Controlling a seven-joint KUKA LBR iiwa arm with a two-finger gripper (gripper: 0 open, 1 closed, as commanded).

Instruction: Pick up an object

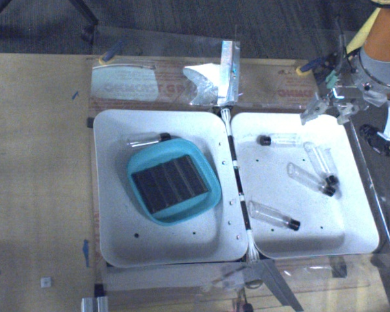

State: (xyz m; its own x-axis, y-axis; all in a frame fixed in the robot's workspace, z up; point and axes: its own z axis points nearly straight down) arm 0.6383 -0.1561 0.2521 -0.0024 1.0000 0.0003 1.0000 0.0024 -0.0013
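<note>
Near edge first: a clear vial with a black cap (pixel 273 214) lies flat in the right bin (pixel 357 236), farthest from the jaws and toward the front. Further in, two more capped vials (pixel 314 171) lie close together, their black caps touching or nearly so, closer to the jaws and below them in the camera view. Next back, a fourth vial (pixel 281 139) lies near the bin's far wall, left of the jaws. A fifth vial (pixel 148 139) sits in the left bin (pixel 110 239), well apart from the jaws, tucked just behind a blue tray (pixel 211 190) with a dark ribbed insert.

The gripper (pixel 326 104) hangs over the right bin's far right corner, holding nothing that shows; whether the jaws are spread or closed, cannot tell, too blurred.

Handling, my read: vials look light, stiff, smooth and slippery, possibly brittle, and round, so likely to roll when nudged. Best hold is across the tube mid-body, jaws square to its long axis. The lone front vial has clearest room; the paired ones risk a bump.
</note>
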